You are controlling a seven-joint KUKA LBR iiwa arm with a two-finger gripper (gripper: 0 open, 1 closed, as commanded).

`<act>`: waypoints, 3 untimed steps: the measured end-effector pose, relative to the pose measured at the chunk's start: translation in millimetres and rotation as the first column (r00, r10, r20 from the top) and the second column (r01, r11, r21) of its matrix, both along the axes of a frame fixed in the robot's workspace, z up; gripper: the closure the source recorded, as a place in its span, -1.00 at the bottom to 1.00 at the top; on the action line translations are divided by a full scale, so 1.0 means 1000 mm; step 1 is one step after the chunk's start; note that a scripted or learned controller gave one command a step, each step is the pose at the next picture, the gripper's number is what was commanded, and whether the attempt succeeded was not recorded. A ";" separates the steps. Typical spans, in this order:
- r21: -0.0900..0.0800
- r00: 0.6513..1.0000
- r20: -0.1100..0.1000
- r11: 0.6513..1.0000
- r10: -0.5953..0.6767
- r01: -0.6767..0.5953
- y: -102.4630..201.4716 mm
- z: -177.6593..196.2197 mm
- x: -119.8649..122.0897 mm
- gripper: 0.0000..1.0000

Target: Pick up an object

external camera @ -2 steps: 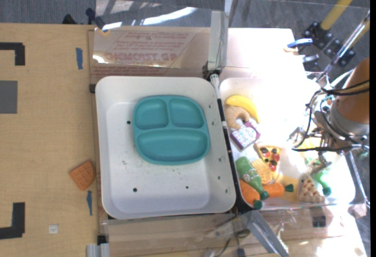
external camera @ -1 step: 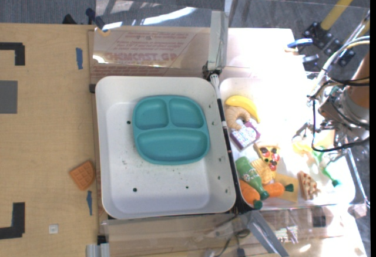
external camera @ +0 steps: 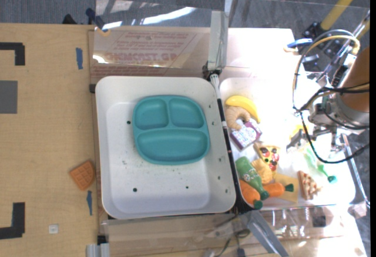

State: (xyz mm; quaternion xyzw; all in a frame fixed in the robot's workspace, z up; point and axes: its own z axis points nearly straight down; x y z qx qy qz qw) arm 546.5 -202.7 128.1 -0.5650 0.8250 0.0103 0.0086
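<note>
Hanging over the right bin's [external camera: 276, 88] far-right side, the gripper [external camera: 320, 135] hovered above mostly bare white floor, its fingers [external camera: 294, 141] spread apart and holding nothing. The toys lay well left of it: a banana [external camera: 245, 105] near the wall shared with the left bin [external camera: 111, 150], a carrot [external camera: 258, 193] at the near edge, a pizza slice [external camera: 306, 184] nearest the gripper. A teal plate [external camera: 170, 129] sat in the left bin.
</note>
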 end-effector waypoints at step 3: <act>-0.007 0.982 0.026 0.982 0.188 -0.188 0.016 -0.036 0.010 -1.00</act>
